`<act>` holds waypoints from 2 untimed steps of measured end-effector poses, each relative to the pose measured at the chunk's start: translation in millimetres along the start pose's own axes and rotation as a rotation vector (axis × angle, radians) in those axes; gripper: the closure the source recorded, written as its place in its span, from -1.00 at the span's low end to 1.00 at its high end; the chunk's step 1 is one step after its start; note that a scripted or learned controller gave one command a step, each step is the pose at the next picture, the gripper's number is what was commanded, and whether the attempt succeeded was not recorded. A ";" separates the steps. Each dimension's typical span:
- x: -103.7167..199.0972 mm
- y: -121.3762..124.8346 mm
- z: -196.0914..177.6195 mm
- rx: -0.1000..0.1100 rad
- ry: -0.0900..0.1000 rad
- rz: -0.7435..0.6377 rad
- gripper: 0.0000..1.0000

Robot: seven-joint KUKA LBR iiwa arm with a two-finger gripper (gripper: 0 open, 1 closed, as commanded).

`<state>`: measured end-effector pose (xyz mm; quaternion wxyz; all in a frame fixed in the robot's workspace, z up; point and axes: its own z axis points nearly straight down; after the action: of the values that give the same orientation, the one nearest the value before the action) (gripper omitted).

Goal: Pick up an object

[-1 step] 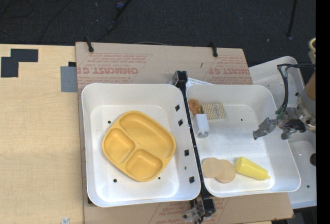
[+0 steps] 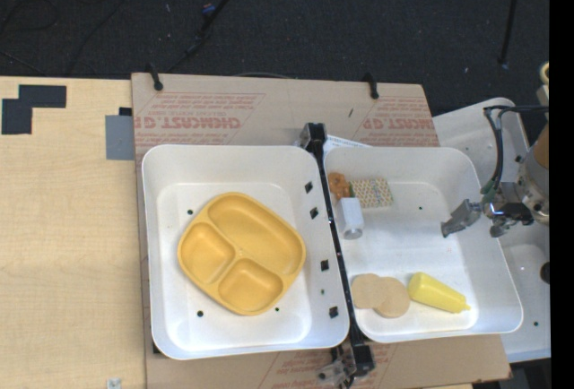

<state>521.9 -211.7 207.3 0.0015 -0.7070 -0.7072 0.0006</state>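
- The arm (image 2: 529, 172) is cut off at the right side of the view, so you see just a small bit of it.
- The gripper (image 2: 465, 219) is small and dark, and I cannot tell how its tips stand.
- The small orange thing (image 2: 339, 185) in the right bin (image 2: 489, 306) sits partly behind the bar between the bins. It is too small to tell what it is.
- The speckled pad (image 2: 372, 193) beside it is too blurry to name.
- The red words on the cardboard (image 2: 269, 114) are partly covered by the bins.
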 end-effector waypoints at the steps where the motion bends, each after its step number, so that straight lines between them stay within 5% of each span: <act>1: 3.0 5.8 45.2 0.003 0.001 0.000 -1.00; 2: 3.9 6.2 88.5 0.004 0.002 0.000 -1.00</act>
<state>527.9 -207.8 118.7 0.0035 -0.7071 -0.7071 0.0013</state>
